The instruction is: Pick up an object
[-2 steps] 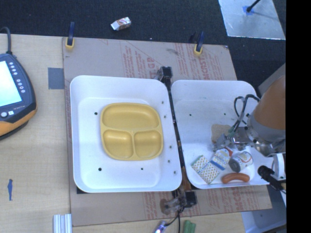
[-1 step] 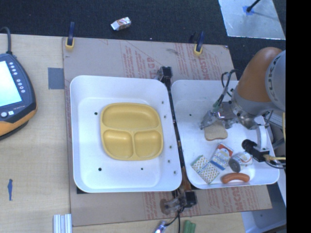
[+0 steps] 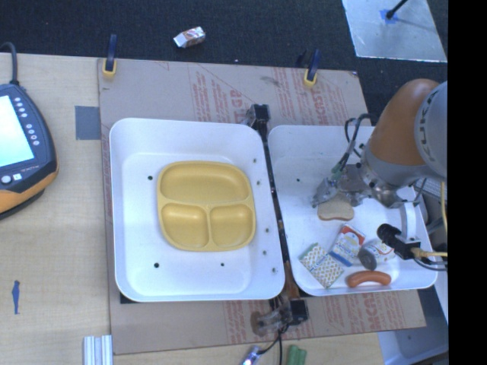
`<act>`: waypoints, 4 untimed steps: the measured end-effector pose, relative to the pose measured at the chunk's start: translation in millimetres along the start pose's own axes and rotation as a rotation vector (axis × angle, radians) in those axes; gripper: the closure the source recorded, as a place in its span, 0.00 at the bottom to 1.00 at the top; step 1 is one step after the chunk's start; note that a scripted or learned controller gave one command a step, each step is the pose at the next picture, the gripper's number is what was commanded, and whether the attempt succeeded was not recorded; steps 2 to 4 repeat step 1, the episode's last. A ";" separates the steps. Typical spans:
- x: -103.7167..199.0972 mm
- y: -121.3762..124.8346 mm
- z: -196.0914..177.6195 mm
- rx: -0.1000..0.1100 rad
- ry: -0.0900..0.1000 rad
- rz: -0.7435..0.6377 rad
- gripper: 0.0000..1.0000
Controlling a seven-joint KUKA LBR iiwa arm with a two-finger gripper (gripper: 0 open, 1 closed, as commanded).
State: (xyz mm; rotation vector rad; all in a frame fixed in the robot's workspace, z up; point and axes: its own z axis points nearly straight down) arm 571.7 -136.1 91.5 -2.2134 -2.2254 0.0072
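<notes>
Claw (image 3: 329, 196) sits low in the right bin (image 3: 300, 154), just above a tan cookie-shaped piece (image 3: 335, 212) — can't tell if it's apart or together. Nothing visibly held. Below the cookie: a red-white packet (image 3: 347, 245), a checkered packet (image 3: 321, 265), a dark grey piece (image 3: 367, 258), a sausage (image 3: 368, 280). Left of the right bin, the other bin (image 3: 129, 204) holds a yellow divided plate (image 3: 205, 205).

Right bin (image 3: 304, 158) far half open; objects (image 3: 346, 253) crowd near half.
</notes>
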 end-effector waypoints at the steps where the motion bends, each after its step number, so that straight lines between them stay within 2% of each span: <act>1: -0.9 0.3 -10.7 0.000 0.000 0.000 1.00; 4: -0.9 0.3 -10.7 0.000 0.000 0.000 1.00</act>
